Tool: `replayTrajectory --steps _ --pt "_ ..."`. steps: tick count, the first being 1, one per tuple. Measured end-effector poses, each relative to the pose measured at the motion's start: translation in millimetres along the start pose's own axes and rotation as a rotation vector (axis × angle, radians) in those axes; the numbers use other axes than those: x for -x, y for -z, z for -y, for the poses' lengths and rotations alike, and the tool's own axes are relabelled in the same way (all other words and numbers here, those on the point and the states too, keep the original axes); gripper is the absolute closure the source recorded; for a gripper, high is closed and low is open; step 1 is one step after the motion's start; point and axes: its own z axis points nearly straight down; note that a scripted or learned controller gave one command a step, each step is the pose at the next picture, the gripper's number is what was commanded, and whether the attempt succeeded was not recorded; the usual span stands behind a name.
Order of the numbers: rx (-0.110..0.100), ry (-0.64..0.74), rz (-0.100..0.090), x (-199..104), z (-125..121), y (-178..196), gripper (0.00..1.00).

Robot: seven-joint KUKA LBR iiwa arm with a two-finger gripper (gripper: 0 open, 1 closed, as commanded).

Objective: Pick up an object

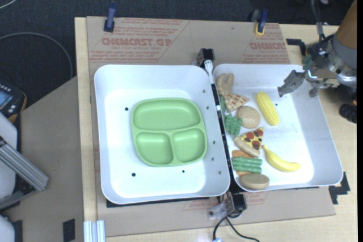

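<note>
camera view, left to right: green tray (168,138) in left bin (108,122), toy food incl. corn (267,108) and banana (281,160) in right bin (317,139), gripper (290,85) spread, holding nothing, above the right bin's far right side; pick not yet begun.

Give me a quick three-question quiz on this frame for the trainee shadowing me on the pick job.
1. True or false: the green divided plate lies in the same bin as the toy food.
2. Which item lies nearest the pincer? A) corn cob B) banana C) pizza slice
3. Fill in: the toy food is crowded toward the ___ side of the right bin, as the camera sees it.

Key:
1. False; the plate sits alone in the left bin.
2. A, the corn cob.
3. Left, against the wall shared with the other bin.
</note>
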Motion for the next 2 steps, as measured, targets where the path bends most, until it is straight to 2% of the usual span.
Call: replayTrajectory --steps 1,2 --pt "0.007 -0.001 0.003 -24.4 7.6 -130.6 0.00" --pt "-0.008 0.001 -0.005 -74.9 71.4 -145.6 0.00"
